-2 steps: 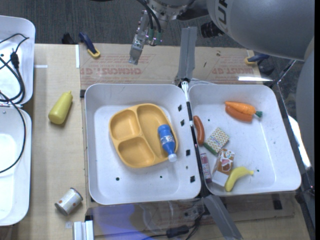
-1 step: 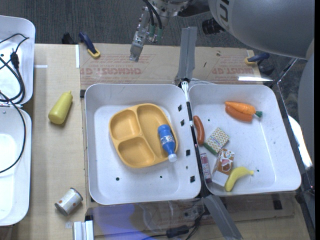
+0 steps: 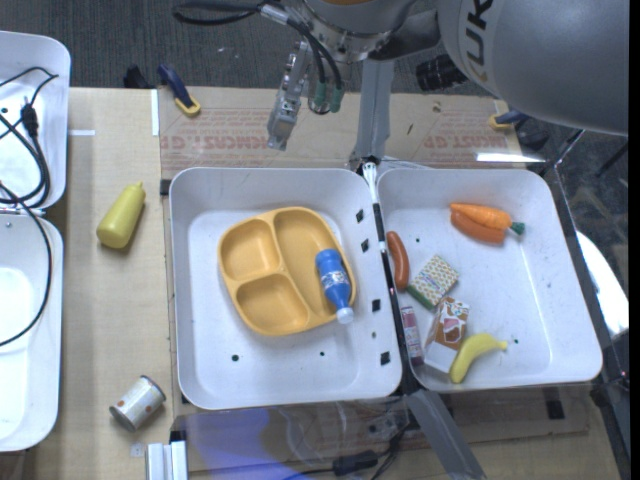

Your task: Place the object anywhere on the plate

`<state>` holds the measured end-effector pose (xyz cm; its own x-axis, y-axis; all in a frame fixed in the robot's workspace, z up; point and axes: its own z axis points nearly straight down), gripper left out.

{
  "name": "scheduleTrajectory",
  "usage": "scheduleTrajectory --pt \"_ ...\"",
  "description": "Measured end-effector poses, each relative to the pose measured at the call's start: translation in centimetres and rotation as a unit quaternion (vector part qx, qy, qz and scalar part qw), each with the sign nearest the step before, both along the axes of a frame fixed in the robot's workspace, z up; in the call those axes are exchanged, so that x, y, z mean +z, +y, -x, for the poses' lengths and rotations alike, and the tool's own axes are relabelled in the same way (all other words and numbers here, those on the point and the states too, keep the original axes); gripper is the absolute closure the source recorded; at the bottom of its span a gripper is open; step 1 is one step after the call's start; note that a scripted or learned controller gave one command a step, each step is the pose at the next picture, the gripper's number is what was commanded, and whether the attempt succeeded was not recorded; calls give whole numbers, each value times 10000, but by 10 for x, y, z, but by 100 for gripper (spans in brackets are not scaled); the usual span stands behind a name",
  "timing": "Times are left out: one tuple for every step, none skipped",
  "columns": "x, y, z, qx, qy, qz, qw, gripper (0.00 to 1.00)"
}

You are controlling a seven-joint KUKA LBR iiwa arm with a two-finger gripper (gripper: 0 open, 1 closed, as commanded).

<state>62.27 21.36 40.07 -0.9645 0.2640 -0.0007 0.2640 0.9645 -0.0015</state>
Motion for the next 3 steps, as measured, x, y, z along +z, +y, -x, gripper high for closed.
scheduleTrajectory --pt "-57 15 -27 590 5 -2 9983 100" --pt "-153 -23 22 -981 7 1 9952 100" --pt "-153 -23 22 -983 7 0 9952 0"
